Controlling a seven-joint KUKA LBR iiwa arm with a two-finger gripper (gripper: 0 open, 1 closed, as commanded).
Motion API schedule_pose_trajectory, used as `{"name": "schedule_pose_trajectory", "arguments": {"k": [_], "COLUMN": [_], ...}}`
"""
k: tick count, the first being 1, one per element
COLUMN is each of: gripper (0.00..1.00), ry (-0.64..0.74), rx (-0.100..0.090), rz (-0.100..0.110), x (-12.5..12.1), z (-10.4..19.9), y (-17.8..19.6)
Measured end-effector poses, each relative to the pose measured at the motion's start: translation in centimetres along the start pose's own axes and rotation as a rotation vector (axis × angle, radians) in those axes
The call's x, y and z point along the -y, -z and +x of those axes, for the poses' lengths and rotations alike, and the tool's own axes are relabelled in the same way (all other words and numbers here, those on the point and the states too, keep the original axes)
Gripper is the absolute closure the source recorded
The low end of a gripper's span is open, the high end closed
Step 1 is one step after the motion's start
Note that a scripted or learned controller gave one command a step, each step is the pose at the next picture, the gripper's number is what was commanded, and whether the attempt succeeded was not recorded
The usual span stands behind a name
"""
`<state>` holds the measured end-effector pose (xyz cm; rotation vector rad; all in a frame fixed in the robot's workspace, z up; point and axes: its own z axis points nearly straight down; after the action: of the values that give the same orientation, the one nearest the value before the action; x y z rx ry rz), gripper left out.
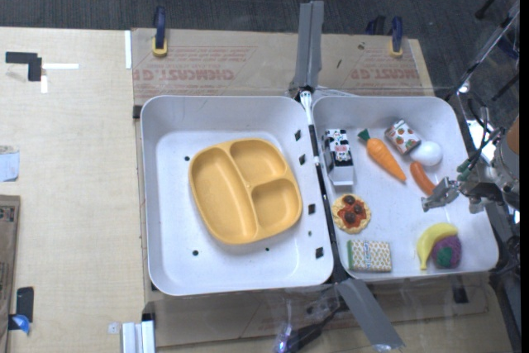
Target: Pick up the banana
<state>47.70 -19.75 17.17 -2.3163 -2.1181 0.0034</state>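
1. Two shallow white bins sit side by side in the middle of the frame, the left bin [165, 202] wider in view than the right bin [397, 105]
2. The banana [429, 240] lies in the lower right corner of the right bin; its long axis runs from upper right to lower left, curving from a top end near the bin's right wall down to a tip pointing toward the bottom edge of the frame
3. A purple and green round fruit [447, 250] touches the banana on its right side, tucked into the inside of the curve
4. The gripper [440, 196] hangs over the right side of the right bin, above the banana in the frame and apart from it; its thin metal fingers look slightly spread with nothing between them
5. The left bin holds a yellow divided plate [245, 190] with three compartments, tilted a little in the frame
6. The right bin also holds a black and white carton [338, 157] near its left wall, a carrot [384, 157] pointing lower right, a second smaller orange piece [422, 177], a white egg [427, 153] touching a red patterned packet [402, 137], a small pizza-like round [351, 212] and a pale cracker block [369, 255] at the bottom
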Motion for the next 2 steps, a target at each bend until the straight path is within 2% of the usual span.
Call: {"name": "schedule_pose_trajectory", "arguments": {"k": [1, 2], "gripper": [0.00, 0.00], "ry": [0.000, 0.162], "rx": [0.000, -0.004], "rz": [0.000, 0.000], "x": [0.0, -0.2], "z": [0.0, -1.1], "y": [0.0, -8.1]}}
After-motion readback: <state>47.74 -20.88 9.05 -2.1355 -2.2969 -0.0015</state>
